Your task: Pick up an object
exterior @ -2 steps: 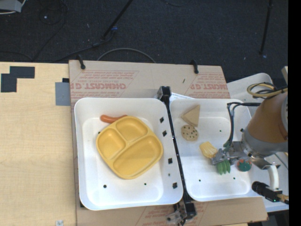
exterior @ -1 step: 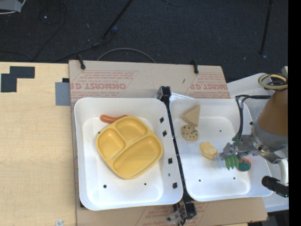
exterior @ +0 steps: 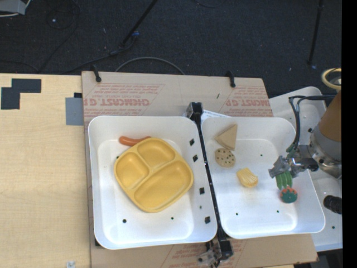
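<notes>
The right bin [exterior: 262, 228] holds a tan wedge [exterior: 227, 135], a round speckled cookie [exterior: 225, 158] and a small yellow piece [exterior: 247, 177]. Near its right wall lies a small toy with a green top [exterior: 285, 180] and a teal and red round end [exterior: 288, 195]. My gripper [exterior: 285, 171] is low in the right bin, directly over the toy's green top and touching or nearly touching it. The arm comes in from the right edge.
The left bin [exterior: 106, 216] carries a yellow divided plate [exterior: 153, 173] with an orange sausage-like piece [exterior: 133, 140] behind it. A black divider [exterior: 203, 172] runs between the bins. Cables [exterior: 295, 121] hang by the right bin's far corner.
</notes>
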Controlling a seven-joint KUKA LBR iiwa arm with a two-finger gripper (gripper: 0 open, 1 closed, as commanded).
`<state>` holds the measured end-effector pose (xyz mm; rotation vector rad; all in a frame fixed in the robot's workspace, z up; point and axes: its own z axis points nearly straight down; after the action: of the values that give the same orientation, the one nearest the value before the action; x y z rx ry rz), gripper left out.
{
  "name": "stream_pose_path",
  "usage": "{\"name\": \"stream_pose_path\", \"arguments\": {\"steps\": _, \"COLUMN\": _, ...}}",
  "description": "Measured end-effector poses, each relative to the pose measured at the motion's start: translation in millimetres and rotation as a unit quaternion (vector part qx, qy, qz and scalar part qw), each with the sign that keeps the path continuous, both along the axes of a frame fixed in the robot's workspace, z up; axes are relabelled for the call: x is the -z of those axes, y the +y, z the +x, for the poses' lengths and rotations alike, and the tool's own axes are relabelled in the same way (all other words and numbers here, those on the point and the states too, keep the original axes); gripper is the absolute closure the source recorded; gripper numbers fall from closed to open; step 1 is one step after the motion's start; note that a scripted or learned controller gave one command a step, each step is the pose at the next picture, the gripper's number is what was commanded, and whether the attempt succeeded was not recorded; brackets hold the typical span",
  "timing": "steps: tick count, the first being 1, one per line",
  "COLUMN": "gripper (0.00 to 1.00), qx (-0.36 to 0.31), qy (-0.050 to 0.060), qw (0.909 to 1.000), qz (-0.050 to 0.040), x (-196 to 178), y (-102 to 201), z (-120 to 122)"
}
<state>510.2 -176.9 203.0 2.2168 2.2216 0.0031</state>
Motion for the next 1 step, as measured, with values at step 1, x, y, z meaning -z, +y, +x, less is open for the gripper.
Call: {"name": "stream_pose_path", "arguments": {"steps": 1, "gripper": 1.00, "qx": 0.000, "qy": 0.001, "qw": 1.0000, "qz": 0.0001, "x": -42.9, "y": 3.3, "z": 1.6}}
